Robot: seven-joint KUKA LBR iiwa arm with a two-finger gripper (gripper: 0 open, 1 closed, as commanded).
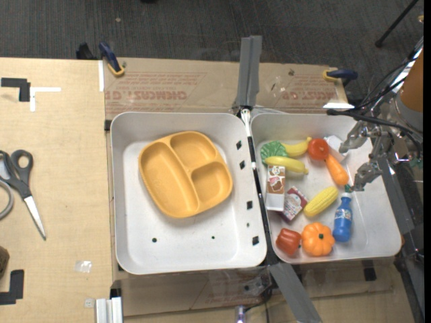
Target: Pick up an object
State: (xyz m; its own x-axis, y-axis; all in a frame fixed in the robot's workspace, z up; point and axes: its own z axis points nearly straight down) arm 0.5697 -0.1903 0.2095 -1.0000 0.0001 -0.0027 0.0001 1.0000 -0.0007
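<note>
Currently, operator, your gripper (360,159) hangs over the right edge of the right bin (377,247), its fingers apart and clamped on nothing. Beneath and just left of it lies a carrot (337,170), with a tomato (318,149) beside that. You will find a blue bottle (343,223), pumpkin (317,239), corn cob (321,200) and bananas (286,163) in that same bin. The left bin (135,247) holds a yellow divided plate (185,173). Scissors (25,190) lie on the bench, far left.
</note>
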